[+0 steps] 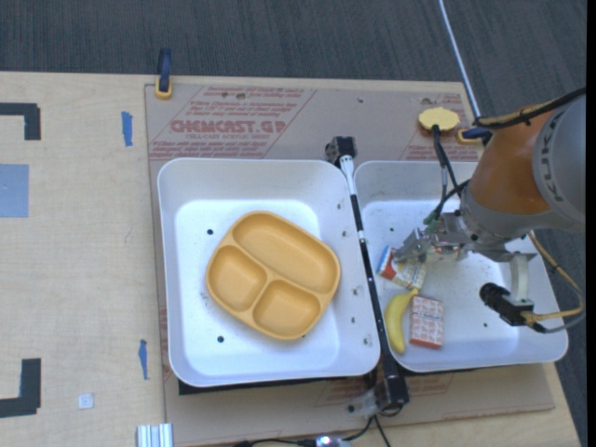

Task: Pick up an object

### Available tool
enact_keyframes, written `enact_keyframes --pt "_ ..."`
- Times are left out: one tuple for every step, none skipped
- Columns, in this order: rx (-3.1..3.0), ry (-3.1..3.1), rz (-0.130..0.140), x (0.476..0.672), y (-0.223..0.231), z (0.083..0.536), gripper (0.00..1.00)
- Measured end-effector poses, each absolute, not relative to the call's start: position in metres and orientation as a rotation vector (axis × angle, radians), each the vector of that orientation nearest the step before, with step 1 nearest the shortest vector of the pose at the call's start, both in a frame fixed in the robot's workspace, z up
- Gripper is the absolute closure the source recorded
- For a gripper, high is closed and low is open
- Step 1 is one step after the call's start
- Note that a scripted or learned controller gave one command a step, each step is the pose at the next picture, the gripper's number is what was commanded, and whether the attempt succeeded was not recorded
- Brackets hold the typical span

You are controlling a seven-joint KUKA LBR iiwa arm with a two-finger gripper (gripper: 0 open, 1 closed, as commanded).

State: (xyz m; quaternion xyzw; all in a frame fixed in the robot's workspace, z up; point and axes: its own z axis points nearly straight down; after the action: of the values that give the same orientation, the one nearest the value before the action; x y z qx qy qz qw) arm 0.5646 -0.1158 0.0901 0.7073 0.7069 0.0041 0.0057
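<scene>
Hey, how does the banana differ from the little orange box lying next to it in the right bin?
The banana is plain yellow and curved; the orange box is flat and rectangular with a printed face. The banana lies against the bin's left wall, the orange box on its right, further from that wall. Both lie flat on the floor of the right bin, near its front edge.

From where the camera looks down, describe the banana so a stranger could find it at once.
Find the right-hand white bin. Near its front left corner lies the banana, beside a small patterned box. It is the plain yellow curved thing among these neighbours.
</scene>
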Motion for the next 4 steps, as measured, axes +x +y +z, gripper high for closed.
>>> enact_keyframes --pt "2.214 2.211 0.015 0.526 -0.104 0.090 0.00" --pt "2.213 2.213 0.016 0.488 -0.117 0.089 0.00" --pt "2.210 2.207 0.022 0.490 -0.117 0.100 1.00" --pt "2.218 2.222 0.003 0.481 -0.064 0.185 1.00"
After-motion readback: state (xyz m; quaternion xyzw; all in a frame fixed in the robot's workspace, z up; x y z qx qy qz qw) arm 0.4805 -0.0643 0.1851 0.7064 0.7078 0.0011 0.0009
